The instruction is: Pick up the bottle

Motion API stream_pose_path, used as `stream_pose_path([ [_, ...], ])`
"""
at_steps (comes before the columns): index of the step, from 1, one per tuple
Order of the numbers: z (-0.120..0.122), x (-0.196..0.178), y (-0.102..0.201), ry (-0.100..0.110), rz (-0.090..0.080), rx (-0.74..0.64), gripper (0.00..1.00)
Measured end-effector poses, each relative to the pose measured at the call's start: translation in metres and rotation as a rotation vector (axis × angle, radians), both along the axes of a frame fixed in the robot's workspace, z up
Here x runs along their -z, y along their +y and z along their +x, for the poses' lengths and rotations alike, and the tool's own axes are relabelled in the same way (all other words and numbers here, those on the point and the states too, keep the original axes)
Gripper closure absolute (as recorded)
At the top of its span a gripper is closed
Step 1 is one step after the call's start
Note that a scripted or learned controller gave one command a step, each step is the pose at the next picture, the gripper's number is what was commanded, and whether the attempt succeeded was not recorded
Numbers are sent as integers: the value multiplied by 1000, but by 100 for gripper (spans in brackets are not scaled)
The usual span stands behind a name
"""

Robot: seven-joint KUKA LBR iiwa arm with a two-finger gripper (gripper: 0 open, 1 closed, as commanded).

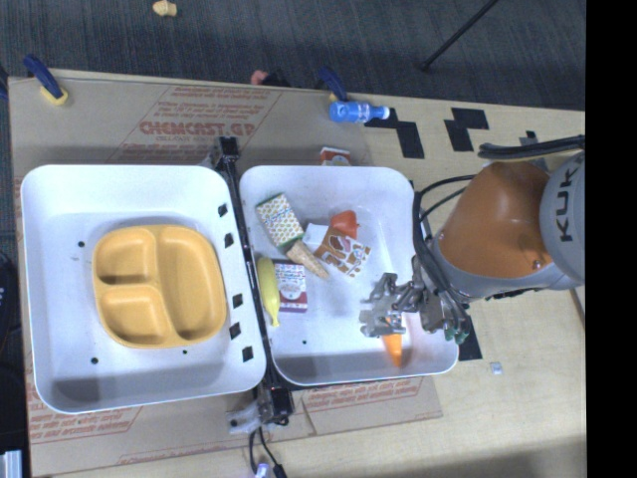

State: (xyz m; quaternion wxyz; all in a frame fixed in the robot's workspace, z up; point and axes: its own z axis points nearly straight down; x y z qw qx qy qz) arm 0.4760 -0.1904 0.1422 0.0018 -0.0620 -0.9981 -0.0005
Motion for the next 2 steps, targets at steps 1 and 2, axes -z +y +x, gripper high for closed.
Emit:
stream_pose_path([
  [1, 1, -43, -21, -5, -2, -305, 100],
  [2, 6, -70, -18, -5, -2, -147, 100],
])
